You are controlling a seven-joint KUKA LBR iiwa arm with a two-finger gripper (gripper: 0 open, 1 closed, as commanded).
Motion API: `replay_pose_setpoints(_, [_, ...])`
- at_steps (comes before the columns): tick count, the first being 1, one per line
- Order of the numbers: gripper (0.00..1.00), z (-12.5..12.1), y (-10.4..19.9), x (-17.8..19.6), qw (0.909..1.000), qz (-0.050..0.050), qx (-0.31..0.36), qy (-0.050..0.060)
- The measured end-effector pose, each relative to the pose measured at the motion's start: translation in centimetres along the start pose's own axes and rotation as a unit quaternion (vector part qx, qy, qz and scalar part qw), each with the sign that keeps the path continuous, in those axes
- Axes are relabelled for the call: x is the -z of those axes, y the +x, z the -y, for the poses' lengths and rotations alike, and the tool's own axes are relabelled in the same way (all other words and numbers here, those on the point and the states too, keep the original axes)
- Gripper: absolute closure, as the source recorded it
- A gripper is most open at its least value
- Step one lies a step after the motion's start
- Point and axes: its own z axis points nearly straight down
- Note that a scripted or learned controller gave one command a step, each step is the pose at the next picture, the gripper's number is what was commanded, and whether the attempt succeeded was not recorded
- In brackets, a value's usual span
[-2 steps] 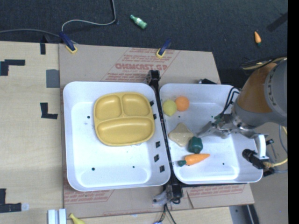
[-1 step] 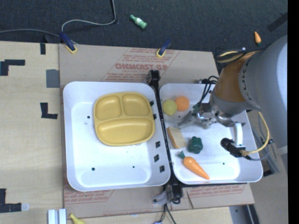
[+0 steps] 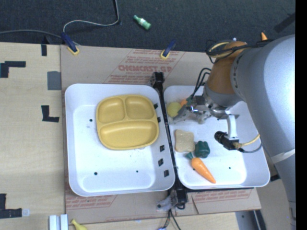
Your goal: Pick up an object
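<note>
My gripper (image 3: 193,110) is low in the right bin (image 3: 249,176), at its far left part, under the grey arm with the orange band. Just left of it, against the bin's divider, lies a yellow-green round fruit (image 3: 173,109), with a small orange piece (image 3: 183,102) between the two. Nearer the front lie a tan bread slice (image 3: 184,140), a dark green vegetable (image 3: 202,149) and an orange carrot (image 3: 203,170) with its green top pointing to the far left. The arm's bulk hides the bin's far right part.
The left bin (image 3: 81,176) holds a yellow divided plate (image 3: 127,120) in its far half. A black cable and connector (image 3: 225,139) hang from the wrist over the right bin. Outside the bins, cardboard, yellow clips and a small green object (image 3: 142,22) lie beyond the bench.
</note>
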Motion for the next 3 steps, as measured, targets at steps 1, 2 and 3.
replay_pose_setpoints(1, [1.00, 0.0, -0.1, 1.0, 1.0000, 0.001, 0.000, 0.000])
replay_pose_setpoints(2, [0.00, 0.0, -0.1, 1.0, 1.0000, 0.002, 0.001, 0.000])
replay_pose_setpoints(3, [0.00, 7.9, -1.9, 0.3, 1.0000, 0.000, -0.001, -0.002])
